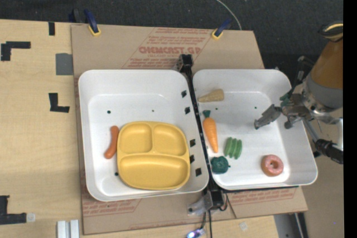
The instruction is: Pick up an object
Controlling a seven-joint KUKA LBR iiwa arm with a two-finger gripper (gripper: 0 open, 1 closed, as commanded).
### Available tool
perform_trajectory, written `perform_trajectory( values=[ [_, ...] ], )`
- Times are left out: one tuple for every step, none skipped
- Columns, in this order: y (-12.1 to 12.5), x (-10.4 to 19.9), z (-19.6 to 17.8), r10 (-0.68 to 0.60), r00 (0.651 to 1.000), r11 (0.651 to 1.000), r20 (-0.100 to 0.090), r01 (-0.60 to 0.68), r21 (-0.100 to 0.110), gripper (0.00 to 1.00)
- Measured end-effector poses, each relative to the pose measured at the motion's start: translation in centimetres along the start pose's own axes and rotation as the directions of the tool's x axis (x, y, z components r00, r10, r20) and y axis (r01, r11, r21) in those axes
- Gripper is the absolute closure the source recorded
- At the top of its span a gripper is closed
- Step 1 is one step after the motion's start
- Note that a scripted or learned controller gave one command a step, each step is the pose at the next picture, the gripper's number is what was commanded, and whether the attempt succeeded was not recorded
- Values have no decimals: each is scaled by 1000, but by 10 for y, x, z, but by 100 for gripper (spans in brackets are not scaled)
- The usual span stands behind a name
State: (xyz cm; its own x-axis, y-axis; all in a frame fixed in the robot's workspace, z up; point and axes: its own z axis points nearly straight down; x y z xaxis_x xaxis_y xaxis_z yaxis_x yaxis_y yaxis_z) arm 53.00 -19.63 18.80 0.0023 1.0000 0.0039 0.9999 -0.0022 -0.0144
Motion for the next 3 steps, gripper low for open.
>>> perform_trajectory(
  values=[
    [3, 0, -5, -4, 1000, 1000, 2, 4, -9, 0],
    [2, 10, 57, -4, 1000, 1000, 2, 4, -5, 0],
    [4, 9, 104, 0, 1000, 1000, 4, 0, -14, 0]
  ],
)
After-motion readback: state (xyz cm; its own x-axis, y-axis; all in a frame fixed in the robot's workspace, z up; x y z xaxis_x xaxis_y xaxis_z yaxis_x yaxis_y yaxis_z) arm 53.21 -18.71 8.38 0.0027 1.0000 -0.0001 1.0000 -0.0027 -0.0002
